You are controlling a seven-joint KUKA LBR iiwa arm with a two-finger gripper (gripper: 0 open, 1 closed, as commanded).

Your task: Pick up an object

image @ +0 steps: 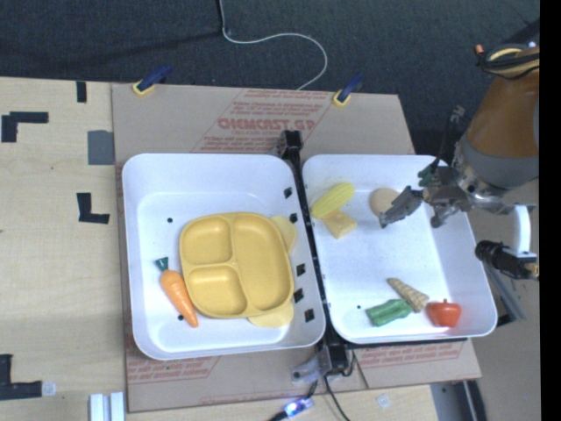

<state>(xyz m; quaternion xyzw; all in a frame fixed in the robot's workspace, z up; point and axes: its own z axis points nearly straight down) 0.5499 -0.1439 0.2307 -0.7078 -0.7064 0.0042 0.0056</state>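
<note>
Arm (501,139) reaching in over the worktop's right edge, wrist tipped low across the right bin (456,261). Hand (419,204) hovers at the bin's far side, fingers spread apart, nothing between them. Closest target, I'd say: the small beige lump (383,201), just beside the left fingertip, toward the divider. Corn (333,199) lies farther left, long axis slanted.

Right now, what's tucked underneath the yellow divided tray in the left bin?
A pale yellow piece pokes out from under the yellow divided tray at its right edge and lower corner. The tray covers the rest, so I can't identify it.
</note>
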